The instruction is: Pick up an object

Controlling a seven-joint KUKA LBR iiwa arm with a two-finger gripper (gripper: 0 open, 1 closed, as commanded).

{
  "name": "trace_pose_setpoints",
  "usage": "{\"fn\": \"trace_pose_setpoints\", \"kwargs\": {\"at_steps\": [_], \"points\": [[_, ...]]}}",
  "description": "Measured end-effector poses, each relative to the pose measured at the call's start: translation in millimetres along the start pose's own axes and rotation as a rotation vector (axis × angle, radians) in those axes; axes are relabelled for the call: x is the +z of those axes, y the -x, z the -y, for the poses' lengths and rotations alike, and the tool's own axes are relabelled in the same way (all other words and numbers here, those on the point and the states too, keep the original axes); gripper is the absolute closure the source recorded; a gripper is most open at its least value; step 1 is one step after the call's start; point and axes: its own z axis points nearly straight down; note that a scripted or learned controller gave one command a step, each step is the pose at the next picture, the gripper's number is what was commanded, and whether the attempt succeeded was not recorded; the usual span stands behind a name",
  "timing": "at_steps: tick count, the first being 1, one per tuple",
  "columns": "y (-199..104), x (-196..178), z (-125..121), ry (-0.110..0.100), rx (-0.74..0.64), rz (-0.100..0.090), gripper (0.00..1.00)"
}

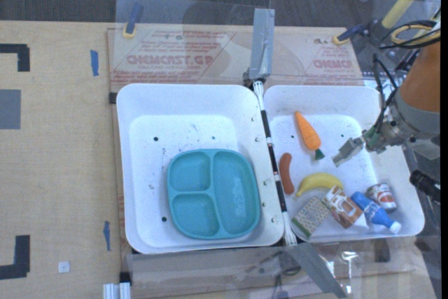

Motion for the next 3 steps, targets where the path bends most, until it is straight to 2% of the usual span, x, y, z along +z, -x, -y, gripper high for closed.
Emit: {"fn": "trace_pose_setpoints", "kwargs": {"at_steps": [1,2,3], "points": [[-23,79,-61,-0.001,-0.263,-0.002,0.0],[8,97,-109,0.004,-0.162,0.003,0.0],[9,85,-111,0.011,-0.163,0.007,1.0]]}}
